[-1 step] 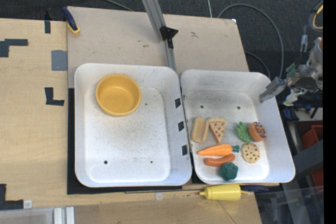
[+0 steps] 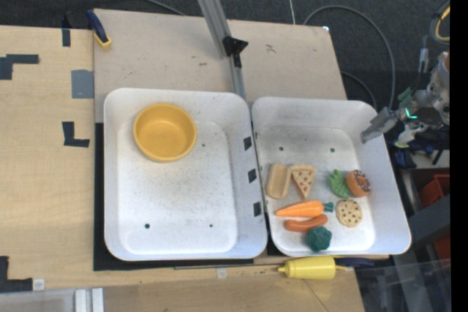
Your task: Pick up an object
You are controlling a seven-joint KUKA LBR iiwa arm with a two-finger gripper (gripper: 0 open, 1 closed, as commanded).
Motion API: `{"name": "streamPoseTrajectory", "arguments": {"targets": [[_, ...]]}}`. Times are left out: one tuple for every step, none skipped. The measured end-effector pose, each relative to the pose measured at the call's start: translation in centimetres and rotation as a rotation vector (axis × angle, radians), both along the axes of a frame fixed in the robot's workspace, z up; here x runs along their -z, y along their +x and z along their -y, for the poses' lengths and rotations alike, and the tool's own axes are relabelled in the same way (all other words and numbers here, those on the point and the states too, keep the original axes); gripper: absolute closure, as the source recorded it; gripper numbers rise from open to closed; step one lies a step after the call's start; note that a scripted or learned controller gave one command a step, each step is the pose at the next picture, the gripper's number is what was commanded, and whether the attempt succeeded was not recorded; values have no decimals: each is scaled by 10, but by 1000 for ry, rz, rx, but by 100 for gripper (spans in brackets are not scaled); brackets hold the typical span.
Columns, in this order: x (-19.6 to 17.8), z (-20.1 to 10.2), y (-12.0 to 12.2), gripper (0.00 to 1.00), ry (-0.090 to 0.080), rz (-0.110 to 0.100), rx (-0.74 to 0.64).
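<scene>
Looked like the hand point(image 2: 382, 124) was parked at the right bin's point(image 2: 387, 230) edge, grip state unclear, so it'd need to drop toward the carrot point(image 2: 300, 210).

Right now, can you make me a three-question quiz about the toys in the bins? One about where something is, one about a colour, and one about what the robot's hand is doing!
1. Where is the yellow bowl?
A. In the left bin
B. In the right bin
C. On the bench outside the bins

2. What colour is the toy carrot?
A. Blue
B. Orange
C. White

3. What is the hand doing?
A. Lifting the toy pizza slice
B. Pressing into the bowl
C. Hanging at the right bin's far right rim, with no toy under it

Answers:
1. A, because the bowl sits in the far left corner of the left bin.
2. B, because the carrot lies orange among the toy food in the right bin.
3. C, because the hand is at the rim, well away from the toy food, and the pizza slice lies flat in the bin.
</scene>
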State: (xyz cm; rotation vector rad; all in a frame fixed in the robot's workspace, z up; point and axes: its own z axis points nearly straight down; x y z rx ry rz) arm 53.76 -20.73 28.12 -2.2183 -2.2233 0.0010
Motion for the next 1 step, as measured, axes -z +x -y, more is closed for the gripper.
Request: {"name": "streamPoseTrajectory", "arguments": {"targets": [[48, -6, 6, 0, 0, -5, 0]]}}
